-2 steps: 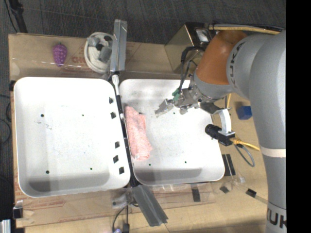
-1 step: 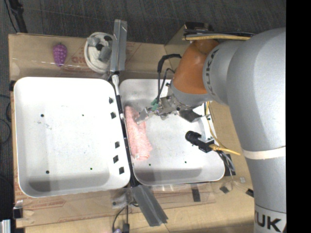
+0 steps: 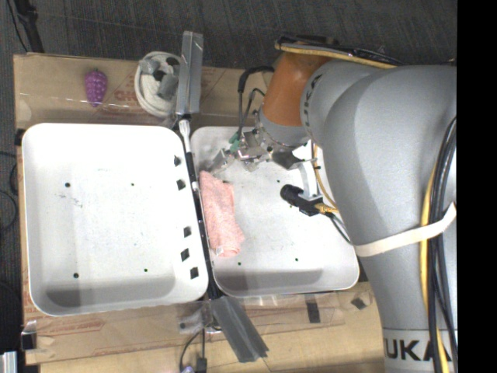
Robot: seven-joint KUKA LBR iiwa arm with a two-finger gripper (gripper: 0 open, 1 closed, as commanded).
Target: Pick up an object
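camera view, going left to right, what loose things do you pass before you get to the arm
purple object → white coil → pink cloth → arm; the gripper overlaps the cloth's span, so it is left out

On the brown bench (image 3: 54,72), beyond the left bin (image 3: 101,208), lie a purple knobbly lump (image 3: 95,86) and, near it, a white coil (image 3: 155,92) just beside a grey bar (image 3: 189,76).
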